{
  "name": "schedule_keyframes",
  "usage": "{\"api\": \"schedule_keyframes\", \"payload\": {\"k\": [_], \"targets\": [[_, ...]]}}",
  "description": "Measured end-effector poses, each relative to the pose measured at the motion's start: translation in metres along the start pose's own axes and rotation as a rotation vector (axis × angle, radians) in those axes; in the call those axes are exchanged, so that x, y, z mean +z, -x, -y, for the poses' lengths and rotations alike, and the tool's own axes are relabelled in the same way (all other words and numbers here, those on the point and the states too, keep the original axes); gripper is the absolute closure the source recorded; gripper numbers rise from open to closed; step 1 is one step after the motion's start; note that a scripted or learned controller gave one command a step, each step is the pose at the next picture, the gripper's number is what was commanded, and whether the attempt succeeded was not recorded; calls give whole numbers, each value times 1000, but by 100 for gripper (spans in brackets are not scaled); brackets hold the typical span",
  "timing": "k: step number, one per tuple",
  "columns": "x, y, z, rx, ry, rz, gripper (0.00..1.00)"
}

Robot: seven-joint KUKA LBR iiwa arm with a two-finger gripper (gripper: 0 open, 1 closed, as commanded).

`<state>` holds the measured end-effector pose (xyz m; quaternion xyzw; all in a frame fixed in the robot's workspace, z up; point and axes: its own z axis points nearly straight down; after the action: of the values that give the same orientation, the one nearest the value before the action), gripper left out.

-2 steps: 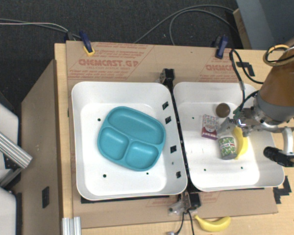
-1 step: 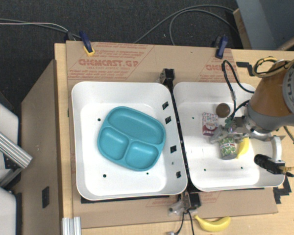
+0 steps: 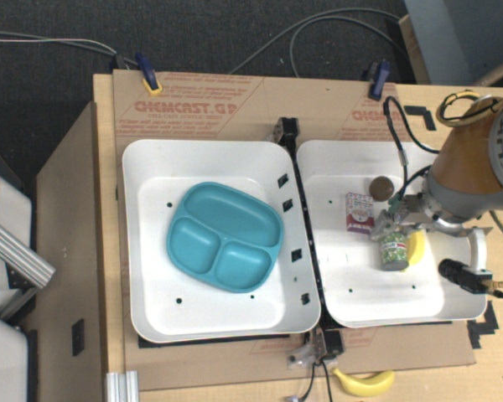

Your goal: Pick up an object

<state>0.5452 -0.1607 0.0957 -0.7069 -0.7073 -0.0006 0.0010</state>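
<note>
In the right bin (image 3: pixel 352 300) lie a pink and white packet (image 3: pixel 360 212), a small brown round object (image 3: pixel 381 188), a green-patterned jar (image 3: pixel 393 250) and a yellow piece (image 3: pixel 417 247) touching the jar's right side. My gripper (image 3: pixel 398 219) hangs low over the bin, just above the jar's far end and right of the packet. The wrist hides part of the jar and the yellow piece. From this angle I cannot make out whether anything is held.
The left bin (image 3: pixel 142 224) holds a teal divided plate (image 3: pixel 225 236). A black divider with clips (image 3: pixel 298 216) runs between the bins. A banana (image 3: pixel 365 382) lies on the cardboard in front of the bins. Cables (image 3: pixel 400 132) hang near the arm.
</note>
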Motion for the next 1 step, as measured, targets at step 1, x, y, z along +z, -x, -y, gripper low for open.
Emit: {"api": "schedule_keyframes", "payload": {"k": [1], "targets": [[-47,-9,-2,-1,5,3,100]]}}
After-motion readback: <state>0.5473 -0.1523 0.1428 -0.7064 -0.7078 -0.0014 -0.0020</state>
